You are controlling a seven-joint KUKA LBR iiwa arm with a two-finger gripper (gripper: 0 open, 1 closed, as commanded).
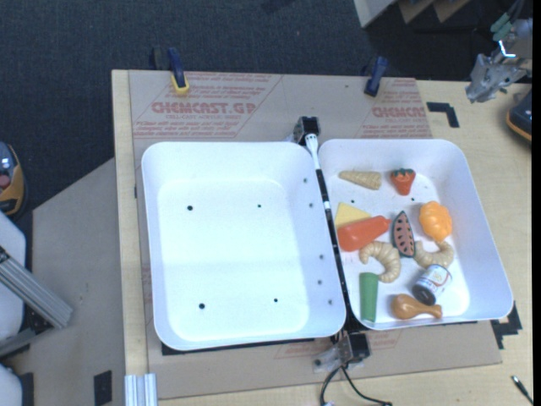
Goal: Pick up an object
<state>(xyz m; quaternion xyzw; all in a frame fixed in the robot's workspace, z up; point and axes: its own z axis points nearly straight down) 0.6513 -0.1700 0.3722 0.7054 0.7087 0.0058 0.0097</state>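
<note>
The right bin (476, 194) holds several toy foods. Among them are a beige cone (361, 178), a small red fruit (403, 180), an orange pepper (435, 220), a yellow wedge (347, 213) and an orange wedge (362, 231). There is also a watermelon slice (404, 233), a tan croissant (382, 260), a small can (431, 284), a green cylinder (369, 297) and a brown drumstick (414, 308). My gripper (495, 68) hangs at the top right, well beyond the bin's far corner and away from every object, with nothing seen in it.
The left bin (161, 227) lies beside the right one; a black hinge strip (325, 218) runs between them. Both rest on a cardboard sheet (211, 104) held by two clamps (177, 70). An orange-edged item (526, 117) sits at the far right.
</note>
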